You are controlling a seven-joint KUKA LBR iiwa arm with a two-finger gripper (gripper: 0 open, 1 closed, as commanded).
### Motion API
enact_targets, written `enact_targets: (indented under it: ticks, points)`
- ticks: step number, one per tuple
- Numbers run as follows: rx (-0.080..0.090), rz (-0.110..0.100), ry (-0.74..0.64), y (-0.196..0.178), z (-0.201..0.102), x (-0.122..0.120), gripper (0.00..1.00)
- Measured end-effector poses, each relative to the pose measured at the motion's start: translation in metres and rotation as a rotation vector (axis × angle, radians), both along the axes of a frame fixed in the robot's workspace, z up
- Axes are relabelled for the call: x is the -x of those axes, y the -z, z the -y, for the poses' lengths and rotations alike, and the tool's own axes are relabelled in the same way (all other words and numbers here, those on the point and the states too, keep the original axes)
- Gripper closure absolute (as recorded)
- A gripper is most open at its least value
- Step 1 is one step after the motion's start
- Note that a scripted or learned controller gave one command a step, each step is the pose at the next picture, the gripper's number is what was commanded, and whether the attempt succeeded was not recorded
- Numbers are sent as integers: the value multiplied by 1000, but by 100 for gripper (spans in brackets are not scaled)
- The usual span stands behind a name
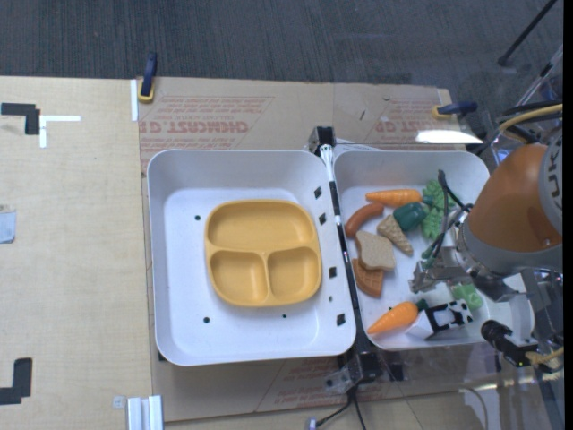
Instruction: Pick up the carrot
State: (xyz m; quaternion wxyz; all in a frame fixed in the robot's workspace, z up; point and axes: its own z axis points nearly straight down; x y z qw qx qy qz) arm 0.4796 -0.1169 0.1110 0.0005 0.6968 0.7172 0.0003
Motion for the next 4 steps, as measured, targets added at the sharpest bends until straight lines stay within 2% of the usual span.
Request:
enact_targets:
  ticks: [1, 2, 3, 4]
  points:
    - [0, 0, -1, 0, 0, 0, 0]
    - [2, -2, 105, -80, -31, -83, 0]
    - [4, -1, 202, 2, -2, -152, 0]
    - [0, 1, 391, 17, 7, -143, 0]
